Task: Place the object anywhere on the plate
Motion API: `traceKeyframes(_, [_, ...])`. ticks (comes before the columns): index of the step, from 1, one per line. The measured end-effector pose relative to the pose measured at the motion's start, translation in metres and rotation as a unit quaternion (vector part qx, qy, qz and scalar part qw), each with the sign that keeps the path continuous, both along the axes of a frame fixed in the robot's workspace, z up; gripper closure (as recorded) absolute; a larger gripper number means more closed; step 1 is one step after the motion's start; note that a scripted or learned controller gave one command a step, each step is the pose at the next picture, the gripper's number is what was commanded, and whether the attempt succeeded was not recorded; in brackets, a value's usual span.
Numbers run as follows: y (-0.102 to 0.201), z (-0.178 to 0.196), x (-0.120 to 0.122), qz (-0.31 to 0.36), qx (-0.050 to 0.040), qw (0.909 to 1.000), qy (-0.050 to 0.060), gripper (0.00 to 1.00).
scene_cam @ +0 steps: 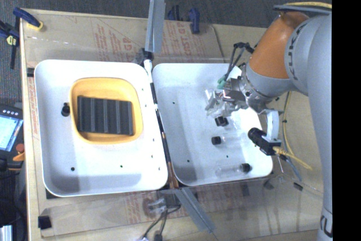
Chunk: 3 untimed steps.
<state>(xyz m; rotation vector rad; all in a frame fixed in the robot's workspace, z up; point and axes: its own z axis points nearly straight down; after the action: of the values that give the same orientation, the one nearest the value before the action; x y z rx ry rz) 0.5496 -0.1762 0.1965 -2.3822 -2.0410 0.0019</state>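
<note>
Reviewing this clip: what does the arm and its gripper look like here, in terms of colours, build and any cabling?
The arm is a thick, rounded grey body with a broad orange band above the wrist. Thin dark cables loop off the wrist near its top edge. The gripper is a compact cluster of silvery metal and black parts with a small green detail. A black, white-backed fitting sticks out below the wrist.
</note>
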Motion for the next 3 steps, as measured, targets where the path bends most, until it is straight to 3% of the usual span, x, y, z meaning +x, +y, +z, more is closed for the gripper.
traceKeyframes(1, [0.041,0.033,0.042,0.085,-0.0009,0.9963,-0.001,1.00])
traceKeyframes(2, [0.115,-0.005,0.046,0.196,0.0000,0.9806,0.001,1.00])
traceKeyframes(3, [0.167,-0.005,0.079,0.216,-0.0004,0.9765,-0.001,1.00])
